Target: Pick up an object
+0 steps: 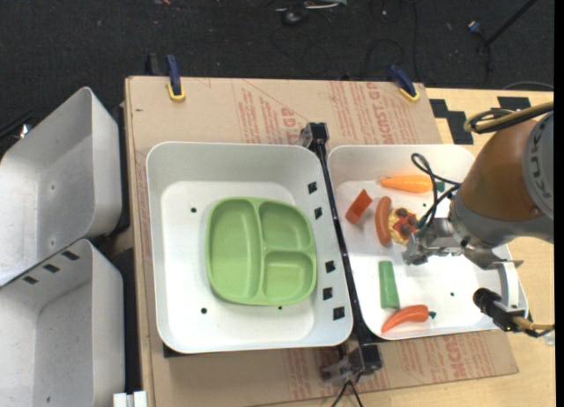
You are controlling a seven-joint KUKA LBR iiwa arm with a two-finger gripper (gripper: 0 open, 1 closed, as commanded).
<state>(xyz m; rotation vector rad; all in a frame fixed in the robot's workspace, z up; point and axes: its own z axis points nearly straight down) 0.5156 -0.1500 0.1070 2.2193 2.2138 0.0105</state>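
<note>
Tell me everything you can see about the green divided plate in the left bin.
The light green plastic divided plate is a rounded square with three compartments: one long section along its left side and two smaller ones on the right, split by raised ridges. It looks smooth, matte and holds nothing. It lies flat, right way up and turned slightly askew, near the middle of the left shallow white bin, resting on the bin's floor, apart from its walls. Nothing else touches it.

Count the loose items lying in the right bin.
5, possibly more under the arm. An orange carrot at the top, an orange-red wedge left of it, a red sausage mid-bin, a green stick below, and a red-orange pepper by the near rim.
</note>
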